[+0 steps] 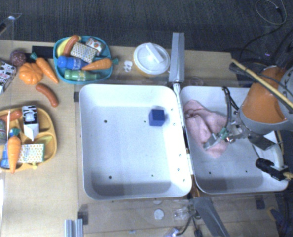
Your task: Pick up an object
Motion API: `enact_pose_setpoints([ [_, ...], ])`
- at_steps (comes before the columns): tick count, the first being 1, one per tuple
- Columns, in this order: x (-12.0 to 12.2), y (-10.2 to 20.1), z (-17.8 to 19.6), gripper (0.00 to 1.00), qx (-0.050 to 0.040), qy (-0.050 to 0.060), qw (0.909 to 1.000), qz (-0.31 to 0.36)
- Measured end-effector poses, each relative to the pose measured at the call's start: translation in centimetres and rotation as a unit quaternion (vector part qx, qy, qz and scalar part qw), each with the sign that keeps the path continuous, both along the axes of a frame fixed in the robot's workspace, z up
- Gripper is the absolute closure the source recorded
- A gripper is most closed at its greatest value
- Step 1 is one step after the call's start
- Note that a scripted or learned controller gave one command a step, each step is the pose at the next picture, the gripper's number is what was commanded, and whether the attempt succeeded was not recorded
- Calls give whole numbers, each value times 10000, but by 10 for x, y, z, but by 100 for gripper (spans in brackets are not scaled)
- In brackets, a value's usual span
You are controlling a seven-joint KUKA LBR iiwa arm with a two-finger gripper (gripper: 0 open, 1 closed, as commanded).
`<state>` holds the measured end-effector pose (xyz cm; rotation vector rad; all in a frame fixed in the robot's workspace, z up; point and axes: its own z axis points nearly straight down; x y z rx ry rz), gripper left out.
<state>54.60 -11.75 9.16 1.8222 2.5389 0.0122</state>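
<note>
A crumpled pink cloth point(201, 121) lies in the left half of the right bin point(240, 181). My gripper point(217, 140) is low over the cloth's lower right end and seems to touch it; the arm's orange band point(262, 105) rises behind it to the right. A small blue cube point(157, 117) rests in the left bin point(112, 177), near its upper right corner and well apart from the gripper.
A metal divider point(176, 58) runs between the bins at the back. A white lidded bowl point(152, 58), a blue bowl of toy food point(82, 58), loose toy vegetables point(38, 75) and a yellow plate point(48, 137) of toys sit outside the bins. Cables point(272, 169) hang at right.
</note>
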Motion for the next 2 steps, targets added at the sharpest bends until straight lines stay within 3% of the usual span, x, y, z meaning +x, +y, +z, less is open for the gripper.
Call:
enact_pose_setpoints([
  [1,3,1,12,100,-3,-41,10000,3],
  [2,71,84,94,100,16,61,9999,-106],
])
